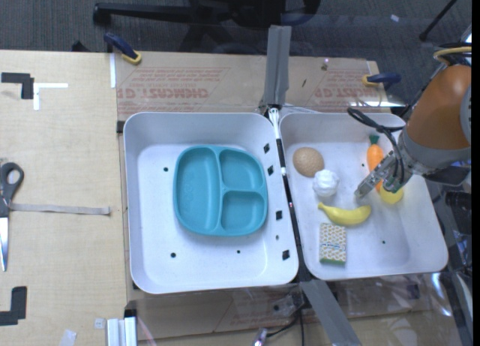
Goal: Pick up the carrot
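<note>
Lying just behind end effector (373,185) (touching?): carrot (373,156).

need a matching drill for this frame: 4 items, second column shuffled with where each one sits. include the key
Items:
1. teal divided plate
2. carrot
3. banana
4. scissors

Places:
A. on the bench, left of both bins
B. right bin, far side, just beyond the gripper
C. alone in the left bin
D. right bin, middle, between the white object and the patterned packet

Pairs: 1-C, 2-B, 3-D, 4-A
</note>
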You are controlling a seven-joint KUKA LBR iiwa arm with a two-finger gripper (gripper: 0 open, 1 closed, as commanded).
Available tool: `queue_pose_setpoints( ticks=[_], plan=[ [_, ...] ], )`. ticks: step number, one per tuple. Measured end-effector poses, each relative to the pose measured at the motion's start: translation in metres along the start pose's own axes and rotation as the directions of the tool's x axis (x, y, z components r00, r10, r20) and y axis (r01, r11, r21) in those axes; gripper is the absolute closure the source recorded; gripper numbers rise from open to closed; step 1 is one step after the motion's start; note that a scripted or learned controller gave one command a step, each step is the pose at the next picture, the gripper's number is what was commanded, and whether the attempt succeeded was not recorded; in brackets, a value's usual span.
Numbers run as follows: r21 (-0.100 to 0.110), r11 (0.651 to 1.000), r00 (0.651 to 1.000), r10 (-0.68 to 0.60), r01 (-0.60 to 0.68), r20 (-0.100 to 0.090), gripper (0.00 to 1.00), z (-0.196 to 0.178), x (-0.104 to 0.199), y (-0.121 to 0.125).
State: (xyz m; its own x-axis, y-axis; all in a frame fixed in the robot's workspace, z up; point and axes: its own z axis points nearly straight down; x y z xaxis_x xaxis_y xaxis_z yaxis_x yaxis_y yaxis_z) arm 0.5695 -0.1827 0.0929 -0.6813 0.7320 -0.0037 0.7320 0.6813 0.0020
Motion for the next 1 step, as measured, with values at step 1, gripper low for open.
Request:
queue_pose_setpoints(
  ticks=[1],
  plan=[
    [0.000, 0.998, 0.998, 0.062, -0.062, 0.000, 1.00, -0.0682, 0.0422, 0.0503]
  ],
)
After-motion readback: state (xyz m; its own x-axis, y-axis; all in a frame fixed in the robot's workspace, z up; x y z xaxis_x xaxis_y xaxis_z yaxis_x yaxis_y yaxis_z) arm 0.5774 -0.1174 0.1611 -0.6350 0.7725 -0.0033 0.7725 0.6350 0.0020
